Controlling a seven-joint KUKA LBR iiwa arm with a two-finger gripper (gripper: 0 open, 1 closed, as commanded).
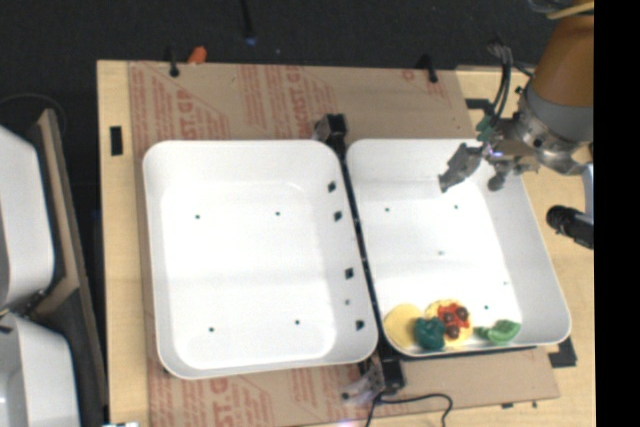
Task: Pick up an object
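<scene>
Camera view | gripper (478,167) near right bin's (520,245) far edge, fingers spread, holding nothing | toys (450,323) piled at near edge, well apart | advice: centre above one toy, descend straight

Both bins, the left bin (250,255) and the right bin (450,235), look like smooth white plastic with a faint sheen. Beneath them lies a matt brown cardboard sheet (280,105) printed in red, on a pale wood-look desk (115,245). The gripper (478,168) looks like dull grey metal. The toys (448,323) look like soft, matt coloured material.
</scene>
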